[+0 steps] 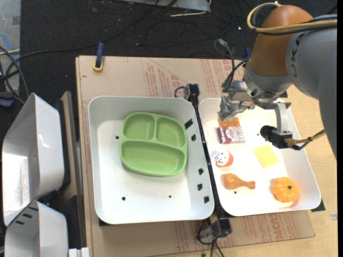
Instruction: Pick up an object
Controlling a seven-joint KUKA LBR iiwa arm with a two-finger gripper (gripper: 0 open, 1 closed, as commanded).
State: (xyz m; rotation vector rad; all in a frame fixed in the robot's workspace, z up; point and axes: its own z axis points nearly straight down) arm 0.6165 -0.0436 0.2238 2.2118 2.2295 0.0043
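My gripper hangs low over the back left part of the right bin, its tips right at the top edge of a small purple and orange carton. The fingers' spread is hidden by the wrist above them. In the same bin lie a small white and red ball-like toy, a yellow square, an orange drumstick toy and an orange pumpkin toy.
The left bin holds a green divided plate. A black block on a white bracket juts over the right bin's right side. The big grey arm with its orange band fills the upper right. Cables run along the bins' shared wall.
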